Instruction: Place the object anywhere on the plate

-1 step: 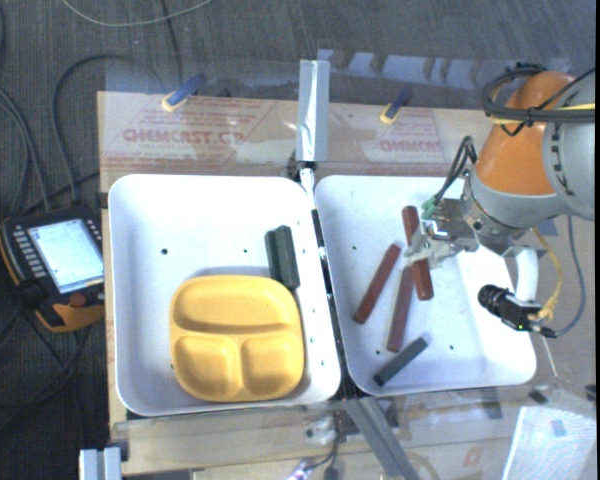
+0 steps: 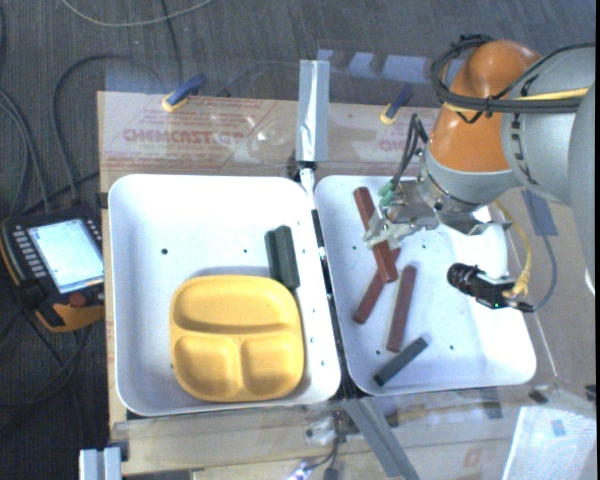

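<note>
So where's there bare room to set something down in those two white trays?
Left bin: bare floor left of and above the yellow plate, beside the dark block. Right bin: bare at its right corner. Crowded under the claw, among the brown sticks.

We see a pale wooden bench [image 2: 195, 138] carrying two shallow white plastic bins side by side: the left bin [image 2: 140, 228] and the right bin [image 2: 500, 353]. A blue clamp [image 2: 183, 90] grips its far edge.
</note>
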